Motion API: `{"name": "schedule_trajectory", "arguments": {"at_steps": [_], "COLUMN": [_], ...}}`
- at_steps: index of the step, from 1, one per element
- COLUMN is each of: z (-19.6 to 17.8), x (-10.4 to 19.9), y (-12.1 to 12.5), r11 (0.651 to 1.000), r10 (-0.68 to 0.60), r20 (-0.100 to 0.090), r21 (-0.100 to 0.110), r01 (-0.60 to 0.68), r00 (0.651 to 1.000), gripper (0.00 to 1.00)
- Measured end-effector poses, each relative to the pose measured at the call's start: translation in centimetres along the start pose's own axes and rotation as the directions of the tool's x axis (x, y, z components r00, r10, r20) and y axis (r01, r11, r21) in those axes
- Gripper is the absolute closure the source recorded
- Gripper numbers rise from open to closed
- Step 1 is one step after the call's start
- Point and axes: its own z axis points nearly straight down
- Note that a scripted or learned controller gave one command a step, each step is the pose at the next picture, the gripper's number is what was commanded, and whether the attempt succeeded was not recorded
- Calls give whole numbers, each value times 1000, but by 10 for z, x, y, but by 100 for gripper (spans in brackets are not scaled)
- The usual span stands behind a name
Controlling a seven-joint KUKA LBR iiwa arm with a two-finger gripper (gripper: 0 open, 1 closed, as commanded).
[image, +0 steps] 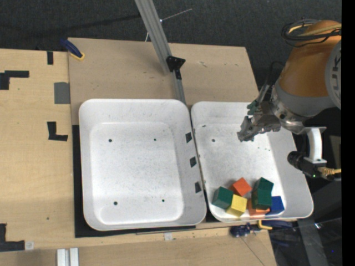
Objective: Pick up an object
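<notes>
White plastic, lightly speckled, is forming both shallow bins, each with rounded corners and raised rims. The left bin [136, 162] is offering wide open floor, while the right bin [252, 159] is lying just beside it, rims nearly touching. The gripper [248, 133] is hanging over the right bin's upper half, well apart from the blocks; whether its jaws are open or closed cannot be told. Small blocks are crowding the right bin's near edge: green block [223, 197], orange block [241, 186], yellow block [238, 204], dark green block [264, 192], blue block [276, 204]. The wooden bench [33, 165] is surrounding both bins.
</notes>
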Motion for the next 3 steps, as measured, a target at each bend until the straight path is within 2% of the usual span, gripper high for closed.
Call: {"name": "schedule_trajectory", "arguments": {"at_steps": [3], "z": [44], "x": [169], "y": [20], "r11": [1000], "r10": [-1], "r20": [1], "r21": [-1], "r01": [1], "r00": [1000], "gripper": [100]}}
